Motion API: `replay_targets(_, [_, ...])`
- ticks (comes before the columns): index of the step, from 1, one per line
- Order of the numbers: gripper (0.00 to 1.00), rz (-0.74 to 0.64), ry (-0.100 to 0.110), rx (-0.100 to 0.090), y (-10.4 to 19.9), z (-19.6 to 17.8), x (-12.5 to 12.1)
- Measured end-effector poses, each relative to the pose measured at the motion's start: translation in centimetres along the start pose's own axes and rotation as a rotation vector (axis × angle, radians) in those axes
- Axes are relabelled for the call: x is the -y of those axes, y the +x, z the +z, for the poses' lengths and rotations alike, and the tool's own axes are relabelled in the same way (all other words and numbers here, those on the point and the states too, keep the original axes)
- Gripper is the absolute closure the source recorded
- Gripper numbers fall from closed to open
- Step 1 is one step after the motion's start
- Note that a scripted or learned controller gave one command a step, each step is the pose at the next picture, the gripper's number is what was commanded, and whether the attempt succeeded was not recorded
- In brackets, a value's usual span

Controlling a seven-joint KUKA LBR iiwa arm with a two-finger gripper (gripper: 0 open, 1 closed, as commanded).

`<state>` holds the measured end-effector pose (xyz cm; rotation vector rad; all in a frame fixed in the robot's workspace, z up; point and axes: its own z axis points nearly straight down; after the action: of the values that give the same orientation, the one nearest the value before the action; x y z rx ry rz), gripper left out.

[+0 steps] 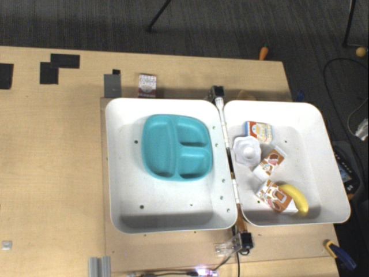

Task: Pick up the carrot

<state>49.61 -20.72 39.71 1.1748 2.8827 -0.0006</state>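
Left bin (121, 172) holds a teal divided plate (176, 146), with bare floor along every wall. Right bin (323, 154) crowds a banana (295, 197), cartons and a white cup (248, 150) toward its left, near wall.

cartons' (258, 131) printing too small to read

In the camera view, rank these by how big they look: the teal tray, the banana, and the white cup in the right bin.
1. Teal tray, by far the largest.
2. Banana.
3. White cup, close to the banana in apparent size; the banana looks longer, so this order is unsure.
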Motion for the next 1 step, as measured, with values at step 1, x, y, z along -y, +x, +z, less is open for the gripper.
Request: replay_targets(1, [1.0,-0.005,-0.003,0.006,-0.13,-0.92,-0.3])
